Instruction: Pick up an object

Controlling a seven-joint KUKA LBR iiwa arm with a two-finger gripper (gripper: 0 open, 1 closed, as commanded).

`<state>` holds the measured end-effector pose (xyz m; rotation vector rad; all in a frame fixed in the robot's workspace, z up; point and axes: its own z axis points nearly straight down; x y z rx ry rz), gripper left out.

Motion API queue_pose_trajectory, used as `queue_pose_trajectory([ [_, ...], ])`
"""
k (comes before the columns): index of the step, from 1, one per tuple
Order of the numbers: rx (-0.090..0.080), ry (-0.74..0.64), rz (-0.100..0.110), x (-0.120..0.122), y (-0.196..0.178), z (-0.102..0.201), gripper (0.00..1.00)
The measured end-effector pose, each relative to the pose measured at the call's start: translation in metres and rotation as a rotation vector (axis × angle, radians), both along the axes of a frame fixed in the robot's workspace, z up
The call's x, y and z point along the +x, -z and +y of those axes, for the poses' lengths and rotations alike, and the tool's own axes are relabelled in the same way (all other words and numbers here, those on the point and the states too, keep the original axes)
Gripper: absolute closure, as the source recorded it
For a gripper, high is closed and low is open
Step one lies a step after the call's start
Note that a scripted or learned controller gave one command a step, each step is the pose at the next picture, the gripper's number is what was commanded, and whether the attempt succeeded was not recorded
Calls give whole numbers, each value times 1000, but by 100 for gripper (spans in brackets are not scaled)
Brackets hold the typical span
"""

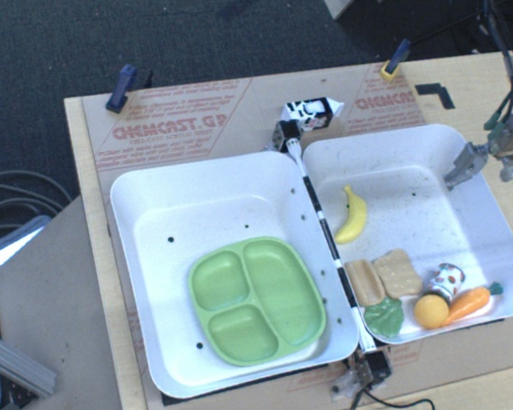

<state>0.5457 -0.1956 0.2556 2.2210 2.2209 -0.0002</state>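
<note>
- camera view: approach step, nothing grasped yet. The jaws (480, 158) sit at the right bin's (485, 214) far-right rim, up by its top corner, with grey arm parts reaching in from the right edge.
- jaws state: cannot tell, too small and dark to read; no object seen between them.
- task things all lie in the right bin: banana (351, 215) near the centre divider, upper-middle; two crackers (385, 276) below it; green leaf piece (384, 316), orange ball (431, 310), carrot (469, 302) and a small striped can-like item (447, 280) clustered along the front wall.
- relative to the jaws: banana is well apart to the left and slightly nearer the camera; the front cluster is well apart, toward the near wall. Nothing directly beneath the jaws, by my read.
- left bin (144, 215) holds a green divided tray (256, 299), not near the jaws.
- next move, my judgement: travel inward over the bin, pick one target (banana is isolated, easiest), line up across its narrow width, descend, close.
- risk: front cluster items touch each other, so a grab there could fail.
</note>
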Motion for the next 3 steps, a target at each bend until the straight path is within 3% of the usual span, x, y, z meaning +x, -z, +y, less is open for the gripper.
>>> queue_pose_trajectory([
  [1, 2, -1, 2, 25, 59, 82, 0],
  [2, 0, 0, -1, 61, 71, 122, 0],
  [3, 1, 1, 3, 66, 136, 102, 0],
])
